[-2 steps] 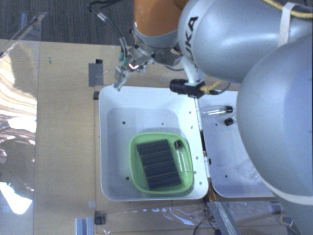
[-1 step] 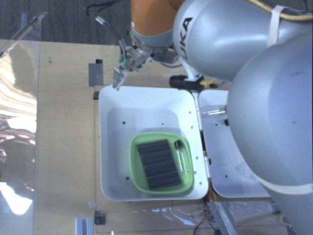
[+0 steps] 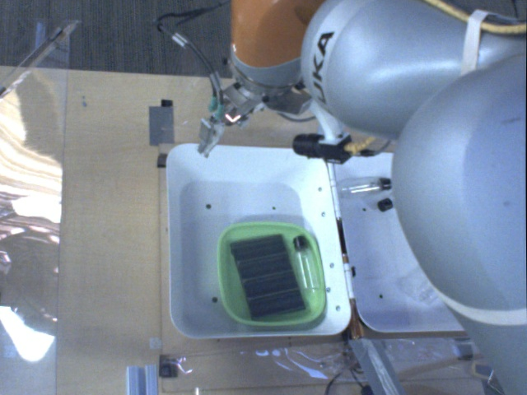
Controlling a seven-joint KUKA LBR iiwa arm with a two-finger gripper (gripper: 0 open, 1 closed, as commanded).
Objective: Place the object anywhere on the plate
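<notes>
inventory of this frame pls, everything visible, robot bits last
plate: 1, green, in the left bin, toward its near right corner
dark ribbed object: 1, black-grey, lying flat on the plate
clear item with dark cap: 1, transparent, on the plate along its right side; too blurred to identify
left bin: 1, white, bench centre
right bin: 1, white, touching the left bin, largely covered by the arm
bench: 1, tan
arm: 1, grey with orange band, entering from right
tool: 1, over the left bin's far-left rim
</notes>
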